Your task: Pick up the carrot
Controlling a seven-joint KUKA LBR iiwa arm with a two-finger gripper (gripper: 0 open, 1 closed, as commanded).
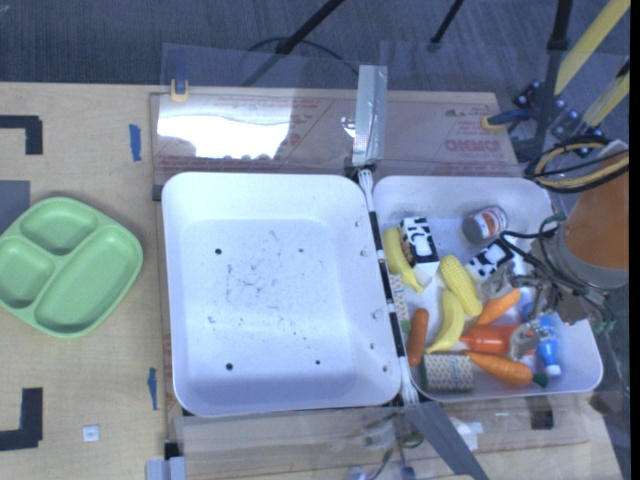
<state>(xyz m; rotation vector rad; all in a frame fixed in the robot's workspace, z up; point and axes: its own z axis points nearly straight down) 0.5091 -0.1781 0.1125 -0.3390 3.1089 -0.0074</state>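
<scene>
1. Two long orange carrots are what I count in the right white bin (pixel 590 373). One slim orange carrot (pixel 499 305) lies at the middle right of the frame, its long axis slanting from lower left up to upper right. A second orange carrot (pixel 503 369) lies lower, near the bin's bottom edge, running left to right with a slight downward tilt.
2. I see the arm's two-finger gripper (pixel 545 303) at the right edge of the bin, below the orange wrist band, tangled with black cables. I cannot tell how its fingers stand; they are lost among the clutter.
3. From the gripper, the upper carrot lies just to the left, its upper tip pointing toward it. I judge this the nearer target; the lower carrot sits further down the frame.
4. I would want the fingers to close across that slanted axis, not along it.
5. My count of the rest in that bin: two yellow bananas, one yellow corn cob (pixel 461 284), one red pepper-like piece (pixel 487 340), one slim red-orange chilli-like piece (pixel 417 332), one small tin can (pixel 484 224), one blue-capped bottle (pixel 547 352). The crowding is a risk.
6. One left white bin (pixel 200 218) and one green divided plate (pixel 66 265) sit to the left of the frame.
</scene>
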